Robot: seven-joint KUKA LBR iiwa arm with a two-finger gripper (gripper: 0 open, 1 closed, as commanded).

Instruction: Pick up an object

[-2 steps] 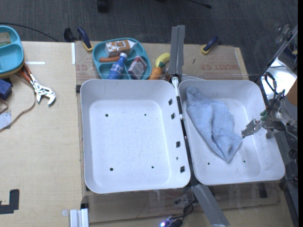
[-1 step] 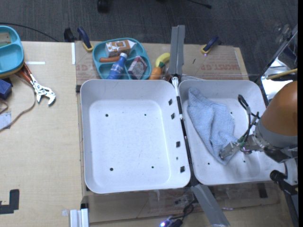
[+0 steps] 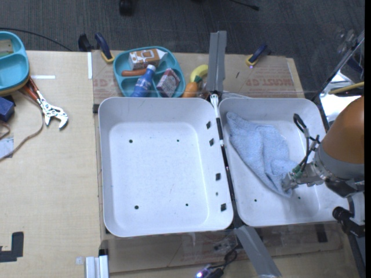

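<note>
Claw [image 3: 291, 182] grip unclear, on blue towel [image 3: 261, 149] | bench [image 3: 52, 196] tan | floor [image 3: 58, 10] dark carpet

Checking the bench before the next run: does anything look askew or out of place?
The crumpled light-blue cloth lies bunched in the right white bin, its lower corner at the pincer. A silver wrench lies loose on the bench's left. Nothing spilled.
</note>
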